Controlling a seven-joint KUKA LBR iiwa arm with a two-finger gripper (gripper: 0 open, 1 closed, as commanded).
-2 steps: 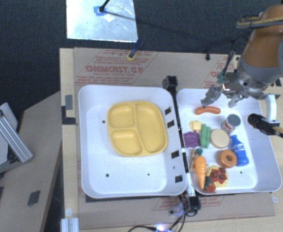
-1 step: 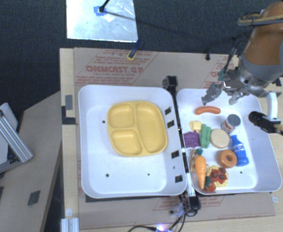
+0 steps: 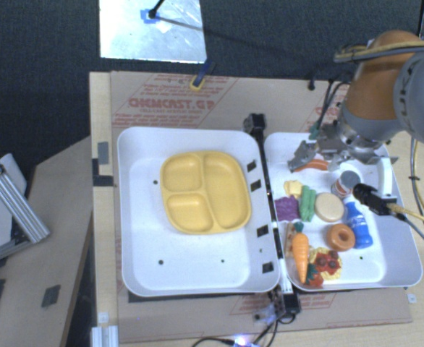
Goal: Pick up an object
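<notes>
My gripper (image 3: 301,156) hangs over the far left part of the right bin (image 3: 404,266), on the grey arm with its orange band (image 3: 377,85). Just beside and below it lies an orange-red toy piece (image 3: 316,165); whether they touch I cannot tell. Toy food is crowded in that bin: a yellow piece (image 3: 291,188), a green piece (image 3: 307,202), purple grapes (image 3: 286,208), a beige disc (image 3: 329,207), a brown donut (image 3: 340,236), a blue bottle (image 3: 357,224), a carrot (image 3: 299,248), a red cluster (image 3: 325,262) and a small can (image 3: 346,180).
The left bin (image 3: 136,251) holds a yellow divided plate (image 3: 201,191). A black divider with clips (image 3: 264,186) runs between the bins. A shiny sheet (image 3: 153,20) lies beyond the bench. Cables (image 3: 414,212) trail at the right.
</notes>
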